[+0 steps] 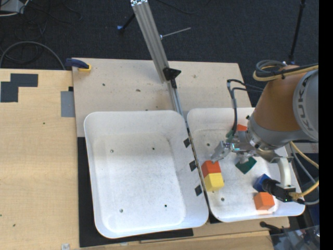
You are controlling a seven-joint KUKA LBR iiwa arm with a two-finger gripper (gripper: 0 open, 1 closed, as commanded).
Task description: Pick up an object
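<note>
Going from the left, the left bin (pixel 135 171) is lying bare white on the counter (pixel 119 82), so nothing there is offering itself for a pick. Across the divider, in the right bin (pixel 208 121), an orange block (pixel 210 168) is sitting against the bin's left wall with a yellow block (pixel 214 181) touching it on the near side; both are looking like small, flat-faced cubes, easy to pinch if squared up. Just above and to the right of them the tool (pixel 222 150) is hanging low over the bin floor, its fingers spread and gripping nothing. This is looking like the approach step, with the grasp not yet made. The next move is calling for the tool to straddle one block before closing. Further right, a dark green block (pixel 245 164) is lying under the wrist, and a blue piece (pixel 263 182) and another orange cube (pixel 264 201) are resting near the bin's front corner.
</note>
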